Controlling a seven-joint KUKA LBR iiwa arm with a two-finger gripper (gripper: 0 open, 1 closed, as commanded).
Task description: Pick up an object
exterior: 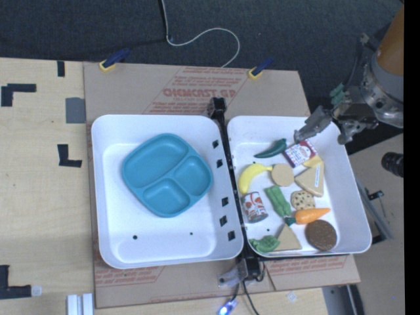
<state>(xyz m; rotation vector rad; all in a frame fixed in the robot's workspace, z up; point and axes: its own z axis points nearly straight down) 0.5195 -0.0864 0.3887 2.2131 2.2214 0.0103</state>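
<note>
Toy food pieces [289, 202] are lying clustered in right bin [351, 189]; blue divided plate [167, 174] sitting in left bin [105, 176]. Gripper [325, 125] is hovering over right bin's far edge, fingers spread, grasping nothing.

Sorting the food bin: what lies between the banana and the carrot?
In the camera view, between the banana and the carrot lie a green pod-shaped piece and, beside it, a chocolate-chip cookie.
</note>
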